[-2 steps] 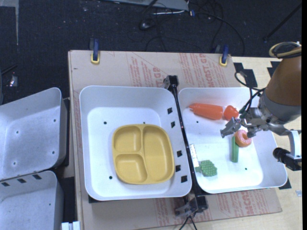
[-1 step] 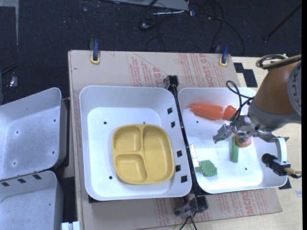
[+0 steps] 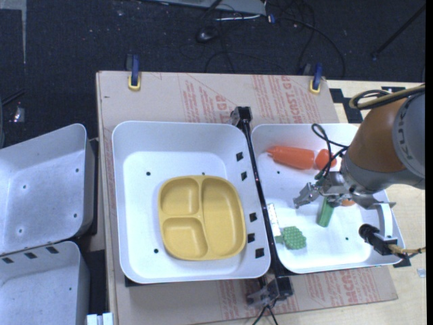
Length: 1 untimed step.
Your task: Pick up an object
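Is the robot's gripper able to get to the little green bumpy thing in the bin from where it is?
Probably yes. The green bumpy piece lies alone on the floor of the right bin, with nothing on top of it. The gripper hangs in the same bin, just up and right of it.

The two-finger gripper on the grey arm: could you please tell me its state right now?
Two-finger gripper: over the right white bin, by a green cylinder; state cannot be told.

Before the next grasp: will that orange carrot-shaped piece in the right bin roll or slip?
The orange carrot-shaped piece looks rounded and tapered, so a push would probably roll it in an arc. Its smooth, glossy-looking surface may slip between fingers. It probably stays rigid when lifted.
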### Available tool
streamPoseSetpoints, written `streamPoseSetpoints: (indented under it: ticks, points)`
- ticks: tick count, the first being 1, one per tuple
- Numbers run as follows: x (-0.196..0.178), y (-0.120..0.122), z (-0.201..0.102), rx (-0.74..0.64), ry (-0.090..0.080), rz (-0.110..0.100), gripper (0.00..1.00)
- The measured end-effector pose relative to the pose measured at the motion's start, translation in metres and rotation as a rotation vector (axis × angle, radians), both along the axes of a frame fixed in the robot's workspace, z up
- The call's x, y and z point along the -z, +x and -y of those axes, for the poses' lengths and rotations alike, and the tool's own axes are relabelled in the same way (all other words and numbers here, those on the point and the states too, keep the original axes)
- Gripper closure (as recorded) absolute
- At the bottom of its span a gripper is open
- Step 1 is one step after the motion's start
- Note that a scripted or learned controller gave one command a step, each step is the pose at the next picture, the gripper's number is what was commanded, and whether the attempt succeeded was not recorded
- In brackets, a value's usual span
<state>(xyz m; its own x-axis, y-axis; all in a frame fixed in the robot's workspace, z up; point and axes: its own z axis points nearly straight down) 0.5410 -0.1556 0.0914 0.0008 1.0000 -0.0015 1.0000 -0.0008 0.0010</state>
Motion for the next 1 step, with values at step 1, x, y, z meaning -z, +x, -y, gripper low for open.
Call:
streamPoseSetpoints:
  ticks: [1]
  points:
    - [-0.0142, 0.0022, 0.0016, 0.002, -0.003, 0.007, 1.00]
